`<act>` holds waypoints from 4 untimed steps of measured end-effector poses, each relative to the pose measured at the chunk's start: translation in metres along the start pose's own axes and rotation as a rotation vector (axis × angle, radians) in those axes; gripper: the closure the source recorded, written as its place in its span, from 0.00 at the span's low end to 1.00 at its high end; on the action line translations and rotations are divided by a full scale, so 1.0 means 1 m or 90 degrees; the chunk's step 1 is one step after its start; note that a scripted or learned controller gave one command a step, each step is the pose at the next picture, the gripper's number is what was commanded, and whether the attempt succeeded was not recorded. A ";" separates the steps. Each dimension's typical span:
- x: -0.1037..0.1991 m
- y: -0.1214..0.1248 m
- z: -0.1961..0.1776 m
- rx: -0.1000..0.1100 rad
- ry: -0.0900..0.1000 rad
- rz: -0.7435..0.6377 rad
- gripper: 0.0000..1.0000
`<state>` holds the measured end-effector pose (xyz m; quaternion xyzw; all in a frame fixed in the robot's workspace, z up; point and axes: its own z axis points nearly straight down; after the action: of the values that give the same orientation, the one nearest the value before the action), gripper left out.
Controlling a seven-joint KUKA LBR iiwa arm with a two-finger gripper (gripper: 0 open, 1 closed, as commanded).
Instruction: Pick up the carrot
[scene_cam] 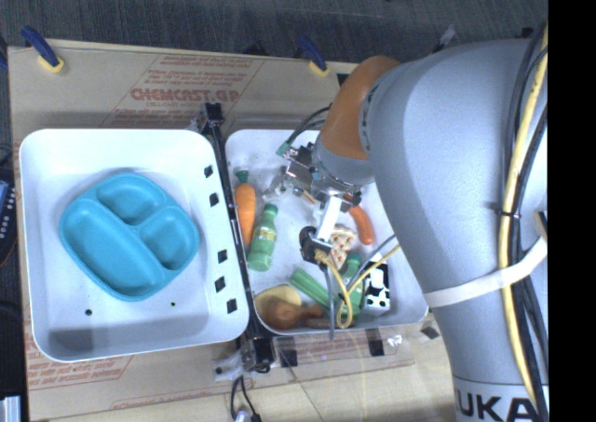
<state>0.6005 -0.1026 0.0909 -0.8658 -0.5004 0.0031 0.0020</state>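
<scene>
the carrot [245,211] lies in the right bin [263,141], hard against its left wall, just beside a green bottle [264,236]. its long axis runs up and down the view, along that wall. the gripper [303,176] hangs above the bin's upper middle, so the carrot sits to its left in the view and a little lower. i cannot tell whether the claw is wide or narrow. the brown sheet [112,85] under the bins reads "chemcast gp"; the arm's base shows "uka".
</scene>
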 end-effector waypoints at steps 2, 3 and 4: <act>0.034 0.026 -0.012 0.007 0.002 0.180 1.00; 0.081 -0.008 -0.103 0.000 0.002 0.380 1.00; 0.138 -0.035 -0.145 -0.001 0.000 0.500 1.00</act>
<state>0.6396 0.0344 0.2356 -0.9914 -0.1309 0.0030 -0.0003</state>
